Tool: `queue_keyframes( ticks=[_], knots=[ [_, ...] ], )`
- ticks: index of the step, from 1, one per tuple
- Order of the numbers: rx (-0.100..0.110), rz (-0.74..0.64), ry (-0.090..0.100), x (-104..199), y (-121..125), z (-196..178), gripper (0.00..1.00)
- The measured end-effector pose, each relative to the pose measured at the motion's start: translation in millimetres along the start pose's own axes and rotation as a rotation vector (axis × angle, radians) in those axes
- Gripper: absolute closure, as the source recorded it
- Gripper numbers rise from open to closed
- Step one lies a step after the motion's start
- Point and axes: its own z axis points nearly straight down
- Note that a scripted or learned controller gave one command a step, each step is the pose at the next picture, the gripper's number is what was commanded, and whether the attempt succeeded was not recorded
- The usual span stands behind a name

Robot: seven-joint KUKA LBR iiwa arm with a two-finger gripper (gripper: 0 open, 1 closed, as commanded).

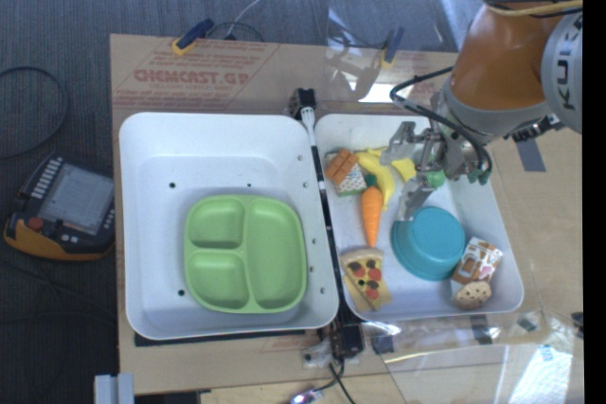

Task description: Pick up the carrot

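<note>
The orange carrot (371, 213) lies lengthwise in the right bin (502, 293), its tip pointing toward the front. My gripper (414, 167) hangs over the back of the same bin, just right of and above the carrot's thick end. Its fingers (415, 194) stand apart and hold nothing. The carrot rests on the bin floor, apart from the fingers.
Beside the carrot lie a yellow banana (379, 167) and an orange wedge toy (343, 171). A blue bowl (428, 242), a pizza slice (365, 277) and a small boxed toy (476, 272) fill the front. A green divided plate (245, 253) sits in the left bin (151, 156).
</note>
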Motion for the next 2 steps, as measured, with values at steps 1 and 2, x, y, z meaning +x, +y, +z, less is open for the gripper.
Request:
queue_keyframes(
  ticks=[1,2],
  knots=[
    [0.000,0.137,-0.012,3,-29,119,0.00],
    [0.001,0.472,-0.019,22,-3,119,0.00]
  ],
)
